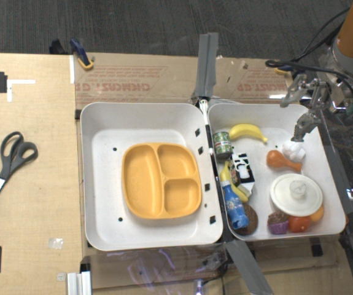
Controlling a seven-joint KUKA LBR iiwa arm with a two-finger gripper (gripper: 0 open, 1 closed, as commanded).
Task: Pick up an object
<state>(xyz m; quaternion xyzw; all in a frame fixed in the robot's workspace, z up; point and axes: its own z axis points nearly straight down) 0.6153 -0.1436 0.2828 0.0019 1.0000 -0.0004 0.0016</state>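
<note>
The right bin (333, 183) holds several objects: a yellow banana (248, 131), a green can (221, 144), a black-and-white box (242, 168), a blue bottle (232, 204), an orange drumstick-shaped toy (282, 160), a small white piece (294, 149), a round white lidded bowl (296, 193), an orange fruit (300, 224) and a purple cup (278, 225). My gripper (296, 115) hangs above the bin's far right corner, just above the white piece. Its fingers are spread open and nothing sits between them.
A yellow divided plate (162, 180) lies in the left bin (96, 165). Scissors (10, 158) rest on the wooden bench at the left. A blue clamp (81, 54) and a grey bar (207, 66) stand behind the bins. Cables trail at the right.
</note>
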